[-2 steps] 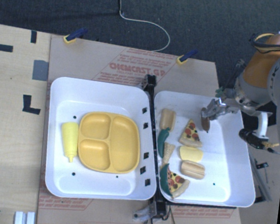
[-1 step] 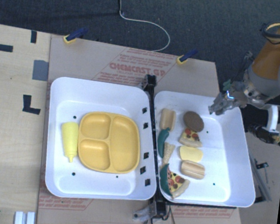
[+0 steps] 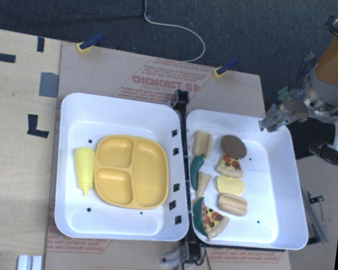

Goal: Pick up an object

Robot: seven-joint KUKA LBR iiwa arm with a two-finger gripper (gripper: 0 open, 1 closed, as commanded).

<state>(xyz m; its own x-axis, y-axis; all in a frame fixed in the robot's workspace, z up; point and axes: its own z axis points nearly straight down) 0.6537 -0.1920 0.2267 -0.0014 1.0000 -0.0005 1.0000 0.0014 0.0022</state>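
Inspector: Has anything been picked up?

Assessor: Nothing is seen between the fingers. The gripper (image 3: 270, 124) is positioned at the upper right corner of the right bin (image 3: 288, 190), over its rim, well apart from the items. Whether its fingers are spread or pressed together cannot be told at this size.

Inspector: Where are the candidates located?

Assessor: All are lying in the right bin, toward its left half: a brown round patty (image 3: 233, 146), a pizza slice (image 3: 230, 165) just below it, a yellow cheese block (image 3: 229, 185), a hot dog bun (image 3: 233, 204), and a second pizza slice (image 3: 210, 219) near the bottom left. A bread stick (image 3: 202, 143) and a green pepper (image 3: 196, 169) are noted beside the dividing wall. A yellow divided plate (image 3: 132, 171) and a mustard bottle (image 3: 83, 168) are in the left bin (image 3: 73, 112).

Inspector: Progress?

Assessor: It is judged that the task is at its start; the approach, the descent, the grasp and the lift are all left to be done.
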